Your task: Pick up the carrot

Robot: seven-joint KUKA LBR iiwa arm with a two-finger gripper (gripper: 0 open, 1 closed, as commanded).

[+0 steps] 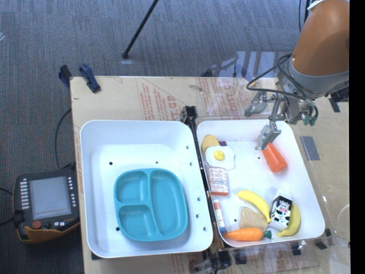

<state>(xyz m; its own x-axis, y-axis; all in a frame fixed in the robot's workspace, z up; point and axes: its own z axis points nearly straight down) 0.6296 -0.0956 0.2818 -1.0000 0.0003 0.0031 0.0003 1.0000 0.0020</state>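
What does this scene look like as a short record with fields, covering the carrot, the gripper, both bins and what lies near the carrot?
target: carrot, lying flat at the near edge of the right bin
gripper: gripper above the far part of the right bin, beside an orange cylinder, far from the carrot
carrot neighbours: bread slice just behind it, banana beyond
other items in right bin: fried egg, milk carton
left bin: left bin holds a blue divided plate
task state: carrot not yet picked up
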